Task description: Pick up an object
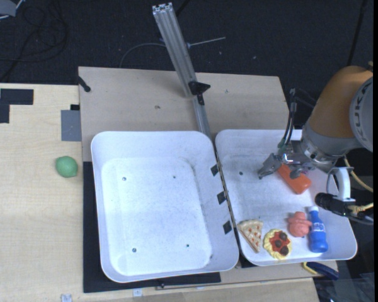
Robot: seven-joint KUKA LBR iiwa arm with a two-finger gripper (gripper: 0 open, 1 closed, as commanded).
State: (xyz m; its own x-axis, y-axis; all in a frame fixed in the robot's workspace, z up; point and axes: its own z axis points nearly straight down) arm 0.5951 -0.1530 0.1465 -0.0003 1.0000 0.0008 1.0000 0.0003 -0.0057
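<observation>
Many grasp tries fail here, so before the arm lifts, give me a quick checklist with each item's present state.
1. Claw over the right bin: ok.
2. Orange object right by the claw: ok.
3. Orange object seen between the claw's tips: cannot tell.
4. Neighbours apart from it, namely pink object, blue bottle, pizza slice: ok.
5. Round red and yellow toy away from the claw: ok.

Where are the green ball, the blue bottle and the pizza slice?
green ball (67,167), camera view, middle of the ball
blue bottle (317,232), camera view, its body
pizza slice (252,233), camera view, its topping
</observation>
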